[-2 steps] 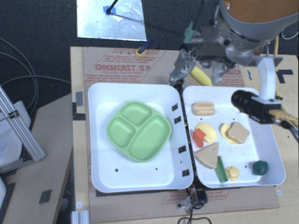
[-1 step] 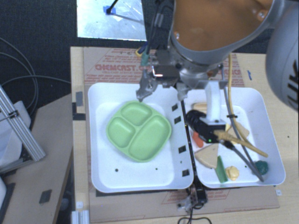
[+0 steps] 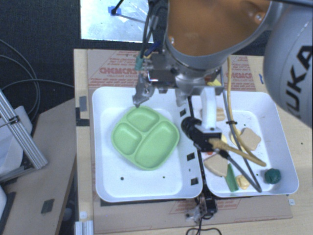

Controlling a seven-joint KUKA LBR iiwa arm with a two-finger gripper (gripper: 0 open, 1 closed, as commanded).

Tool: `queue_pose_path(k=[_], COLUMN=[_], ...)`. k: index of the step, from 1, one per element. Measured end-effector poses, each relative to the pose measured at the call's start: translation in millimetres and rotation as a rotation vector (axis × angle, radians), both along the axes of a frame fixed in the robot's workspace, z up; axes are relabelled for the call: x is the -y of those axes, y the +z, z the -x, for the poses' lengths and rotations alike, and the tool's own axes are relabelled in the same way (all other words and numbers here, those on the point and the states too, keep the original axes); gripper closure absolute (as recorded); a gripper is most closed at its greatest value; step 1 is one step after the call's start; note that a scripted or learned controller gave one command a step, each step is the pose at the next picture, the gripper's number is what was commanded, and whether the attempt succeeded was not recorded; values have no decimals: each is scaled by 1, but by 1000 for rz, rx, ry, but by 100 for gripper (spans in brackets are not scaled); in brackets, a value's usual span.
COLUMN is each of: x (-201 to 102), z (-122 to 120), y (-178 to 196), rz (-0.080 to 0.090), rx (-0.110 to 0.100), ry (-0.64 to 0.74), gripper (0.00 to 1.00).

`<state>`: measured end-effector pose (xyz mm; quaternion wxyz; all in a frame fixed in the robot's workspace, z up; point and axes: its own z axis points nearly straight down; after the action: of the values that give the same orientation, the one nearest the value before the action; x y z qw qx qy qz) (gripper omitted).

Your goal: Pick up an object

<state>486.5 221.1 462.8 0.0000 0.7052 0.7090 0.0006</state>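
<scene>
A light green divided plate [image 3: 145,137] lies flat in the left bin [image 3: 108,182]. My gripper [image 3: 159,101] hangs over the plate's far rim, near the wall between the two bins. It stands open, one fingertip [image 3: 139,100] at the plate's upper left edge and the other closer to the divider. Nothing is between them. The arm's wide orange and grey body hides the back of both bins.
The right bin [image 3: 286,168] holds several small things: a tan slice [image 3: 251,140], a tan piece [image 3: 215,166], a dark green ball [image 3: 272,175], a green strip [image 3: 230,179] and a yellow bit [image 3: 243,182]. Cardboard lies under the bins.
</scene>
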Motion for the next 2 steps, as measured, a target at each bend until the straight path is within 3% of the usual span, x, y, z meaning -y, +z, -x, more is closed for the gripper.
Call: queue_pose_path(k=[1,2], x=[9,8], z=[-127,-122], y=[77,83], rz=[-3,-2], rx=[16,3], ry=[-7,-3], gripper=[0,100])
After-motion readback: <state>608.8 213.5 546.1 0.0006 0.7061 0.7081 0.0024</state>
